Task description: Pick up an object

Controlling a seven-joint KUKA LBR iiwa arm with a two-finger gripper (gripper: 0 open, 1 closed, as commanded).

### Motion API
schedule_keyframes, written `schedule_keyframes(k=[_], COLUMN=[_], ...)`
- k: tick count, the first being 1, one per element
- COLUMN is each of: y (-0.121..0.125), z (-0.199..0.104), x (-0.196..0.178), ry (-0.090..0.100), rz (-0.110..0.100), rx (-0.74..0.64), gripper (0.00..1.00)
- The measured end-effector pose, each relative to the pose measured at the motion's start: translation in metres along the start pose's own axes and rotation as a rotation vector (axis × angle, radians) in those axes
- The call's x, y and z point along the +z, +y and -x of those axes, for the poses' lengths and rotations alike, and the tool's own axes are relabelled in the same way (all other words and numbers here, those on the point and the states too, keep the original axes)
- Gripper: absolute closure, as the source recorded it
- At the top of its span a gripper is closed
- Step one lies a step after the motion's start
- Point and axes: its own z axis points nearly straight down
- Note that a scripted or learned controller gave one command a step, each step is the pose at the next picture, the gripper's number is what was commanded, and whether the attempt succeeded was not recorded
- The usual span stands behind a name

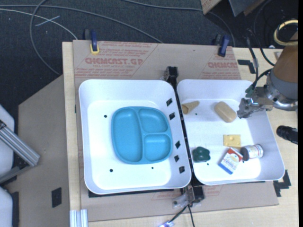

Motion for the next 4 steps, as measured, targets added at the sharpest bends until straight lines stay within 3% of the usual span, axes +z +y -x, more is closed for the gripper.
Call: schedule_keyframes(k=[1,3,4], y=[0.008,-0.001,-0.018], z=[-0.008,-0.109,-0.159], x=[-0.054,-0.049,-0.032], ry=[-0.001,0.003,0.003], rz=[0.003,-0.006,-0.008], rx=[-0.001,-0.003,-0.003], gripper=[1.0,1.0,1.0])
